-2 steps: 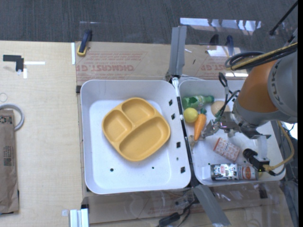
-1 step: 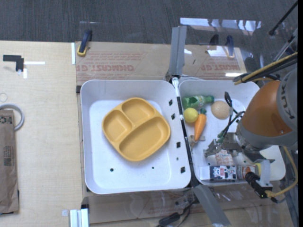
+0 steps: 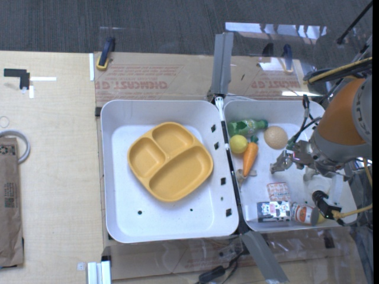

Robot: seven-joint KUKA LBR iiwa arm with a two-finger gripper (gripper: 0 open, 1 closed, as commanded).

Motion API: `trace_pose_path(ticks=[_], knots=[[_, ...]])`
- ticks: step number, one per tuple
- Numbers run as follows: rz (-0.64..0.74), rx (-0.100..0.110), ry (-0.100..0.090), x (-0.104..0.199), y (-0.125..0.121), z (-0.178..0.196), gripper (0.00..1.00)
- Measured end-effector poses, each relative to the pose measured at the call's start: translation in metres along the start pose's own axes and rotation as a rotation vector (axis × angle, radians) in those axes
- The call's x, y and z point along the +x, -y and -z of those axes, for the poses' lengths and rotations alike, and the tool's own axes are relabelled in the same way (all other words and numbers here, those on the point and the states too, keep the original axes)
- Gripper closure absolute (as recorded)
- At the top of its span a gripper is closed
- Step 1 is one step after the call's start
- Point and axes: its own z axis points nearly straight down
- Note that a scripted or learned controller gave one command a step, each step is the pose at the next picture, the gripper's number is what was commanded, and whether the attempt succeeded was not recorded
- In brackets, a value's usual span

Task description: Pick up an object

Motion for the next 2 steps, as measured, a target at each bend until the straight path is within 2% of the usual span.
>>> trace_pose_path(ticks=[1, 2], knots=[[-0.077, -0.001, 0.001, -0.031, -0.062, 0.050, 0.00], [-0.044, -0.001, 0.001, -0.040, -0.083, 0.117, 0.00]])
